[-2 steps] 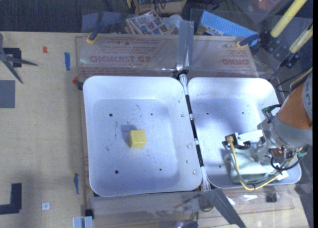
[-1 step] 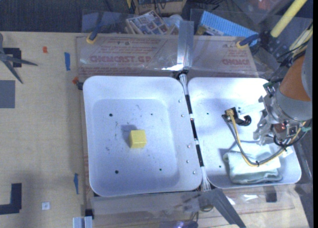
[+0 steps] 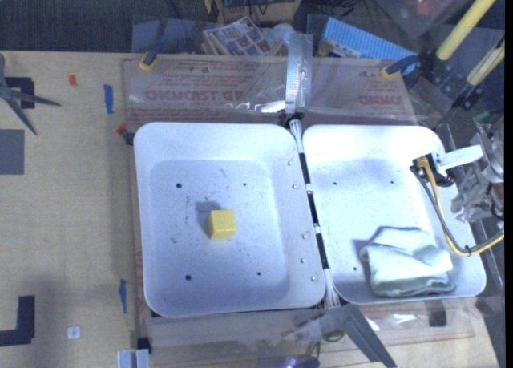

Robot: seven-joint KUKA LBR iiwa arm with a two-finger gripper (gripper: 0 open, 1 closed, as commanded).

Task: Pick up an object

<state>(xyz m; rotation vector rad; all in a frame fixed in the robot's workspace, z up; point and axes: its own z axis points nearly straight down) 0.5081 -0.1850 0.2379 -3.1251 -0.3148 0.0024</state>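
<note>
Folded pale cloth [image 3: 406,260] lies nearest us, in right bin [image 3: 353,158], against its front edge toward front-right corner. Yellow block [image 3: 222,224] sits alone near centre of left bin [image 3: 160,150], well apart from cloth. We see arm's gripper [image 3: 479,190] at right bin's right edge (yellow cable [image 3: 441,214] looping beneath it), above the rim, touching neither cloth nor block. We cannot tell gripper's state: too blurred at frame edge.
</note>
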